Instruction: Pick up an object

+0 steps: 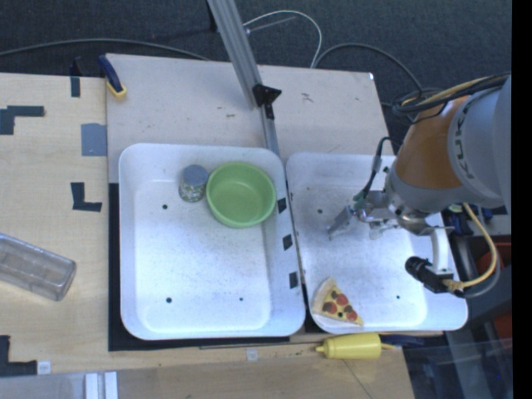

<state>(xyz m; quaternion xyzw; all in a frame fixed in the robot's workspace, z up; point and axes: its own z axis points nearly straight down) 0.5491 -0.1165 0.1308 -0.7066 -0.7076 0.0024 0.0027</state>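
Gripper (pixel 339 223) is hanging over the bare middle of the right bin (pixel 416 316), fingers look spread apart with nothing between them, so no grab yet. Closest thing worth going for is the pizza slice (pixel 336 300), lying flat in that bin's front left corner, well apart from the fingers. It's thin and flat, so I'd guess the trick is coming straight down with the fingers straddling its narrow width and getting really low before closing, otherwise they'll just skate over the top. It's also tight to the bin wall, so leave room for the finger on that side. Left bin (pixel 137 306) has a green bowl (pixel 240 194) and a small jar (pixel 193 183) touching it near the back edge, a farther reach. Yellow bottle (pixel 353 347) lies on the bench (pixel 199 115) just past the right bin's front edge
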